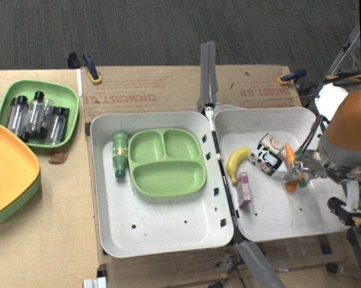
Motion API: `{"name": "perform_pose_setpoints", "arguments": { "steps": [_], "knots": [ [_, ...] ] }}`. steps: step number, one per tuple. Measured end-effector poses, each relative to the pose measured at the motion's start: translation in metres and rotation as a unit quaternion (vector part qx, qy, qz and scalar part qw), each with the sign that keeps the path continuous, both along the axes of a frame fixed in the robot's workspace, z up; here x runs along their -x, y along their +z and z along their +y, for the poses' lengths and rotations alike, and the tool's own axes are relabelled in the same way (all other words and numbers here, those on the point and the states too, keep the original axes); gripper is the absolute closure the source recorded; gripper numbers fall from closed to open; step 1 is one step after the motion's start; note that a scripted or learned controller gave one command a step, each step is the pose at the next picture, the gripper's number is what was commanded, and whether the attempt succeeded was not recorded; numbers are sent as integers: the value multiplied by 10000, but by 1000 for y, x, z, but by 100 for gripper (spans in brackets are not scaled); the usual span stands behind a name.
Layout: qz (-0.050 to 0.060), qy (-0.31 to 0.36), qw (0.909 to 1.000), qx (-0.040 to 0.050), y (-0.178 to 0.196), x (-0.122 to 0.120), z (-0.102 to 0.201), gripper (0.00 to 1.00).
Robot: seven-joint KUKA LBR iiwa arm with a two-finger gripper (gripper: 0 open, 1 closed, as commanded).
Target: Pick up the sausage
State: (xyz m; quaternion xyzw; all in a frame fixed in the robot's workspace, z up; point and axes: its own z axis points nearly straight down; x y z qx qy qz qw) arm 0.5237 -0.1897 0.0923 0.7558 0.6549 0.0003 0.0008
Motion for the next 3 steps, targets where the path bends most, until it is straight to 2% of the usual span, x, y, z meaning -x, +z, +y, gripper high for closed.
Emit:
{"name": "perform_pose_setpoints", "arguments": {
  "steps": [1, 2, 3],
  "knots": [
    [15, 97, 10000, 4, 55, -35, -14, 100],
    [6, 62, 10000, 1, 0, 5, 2, 100],
    [22, 57, 10000, 5, 133, -47, 30, 100]
  ]
}}
